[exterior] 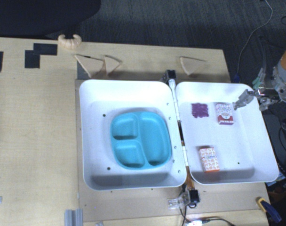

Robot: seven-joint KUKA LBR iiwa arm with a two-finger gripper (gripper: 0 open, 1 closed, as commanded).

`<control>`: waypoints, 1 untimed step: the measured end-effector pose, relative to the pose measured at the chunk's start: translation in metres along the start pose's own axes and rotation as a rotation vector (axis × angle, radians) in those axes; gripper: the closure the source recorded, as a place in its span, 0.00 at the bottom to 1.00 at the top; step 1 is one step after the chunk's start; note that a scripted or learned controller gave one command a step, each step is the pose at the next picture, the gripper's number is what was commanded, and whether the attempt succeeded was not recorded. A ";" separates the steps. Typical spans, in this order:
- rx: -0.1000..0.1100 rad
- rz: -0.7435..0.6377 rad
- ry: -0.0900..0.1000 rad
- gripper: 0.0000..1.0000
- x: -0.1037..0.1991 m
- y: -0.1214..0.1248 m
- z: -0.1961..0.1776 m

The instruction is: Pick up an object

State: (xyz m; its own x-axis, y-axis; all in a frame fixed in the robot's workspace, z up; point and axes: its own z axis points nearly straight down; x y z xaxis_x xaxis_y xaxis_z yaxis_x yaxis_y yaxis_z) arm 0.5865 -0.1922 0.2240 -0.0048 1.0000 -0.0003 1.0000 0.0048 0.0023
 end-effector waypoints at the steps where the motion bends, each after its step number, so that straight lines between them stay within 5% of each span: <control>1: 0.003 0.000 0.001 0.00 -0.013 0.028 0.117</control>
State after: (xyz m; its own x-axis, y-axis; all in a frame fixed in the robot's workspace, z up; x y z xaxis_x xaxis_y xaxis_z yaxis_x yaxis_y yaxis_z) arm 0.6144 -0.2052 0.1069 -0.0052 1.0000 0.0010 1.0000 0.0052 -0.0007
